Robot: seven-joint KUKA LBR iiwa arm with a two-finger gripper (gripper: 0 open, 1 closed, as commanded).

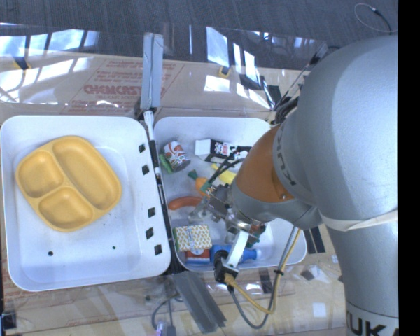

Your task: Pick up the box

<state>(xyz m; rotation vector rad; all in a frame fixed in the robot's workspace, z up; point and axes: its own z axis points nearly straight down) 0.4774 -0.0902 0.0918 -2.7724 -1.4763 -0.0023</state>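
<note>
near edge of right bin: a blue tube-shaped item [248, 255] lies along the front wall of the shallow white right bin [217, 122], partly under the arm.
task thing: the small yellow-and-green checked box [194, 238] lies flat in the front left corner of the right bin, just behind the front wall and close to the divider. its printed top is in clear sight and nothing rests on it.
gripper: the two-finger gripper [215, 212] sits low over the middle of the right bin, seemingly just beyond the box's far right corner and not yet over it.
grip state: cannot tell whether it is open or closed, as the wrist hides it. nothing is seen held.
step in hand: lining up over the box, by my judgement.
doing it well: centre over the printed top, turn the wrist to span the shorter side, then descend straight. stay off the divider and the curved orange piece [184, 203] just behind the box.
farther back: a small printed can [173, 156] and a white-and-black carton [213, 148] lie by the far wall, well clear.
left bin: the shallow white left bin [70, 261] holds a yellow three-part plastic plate [66, 180].
</note>
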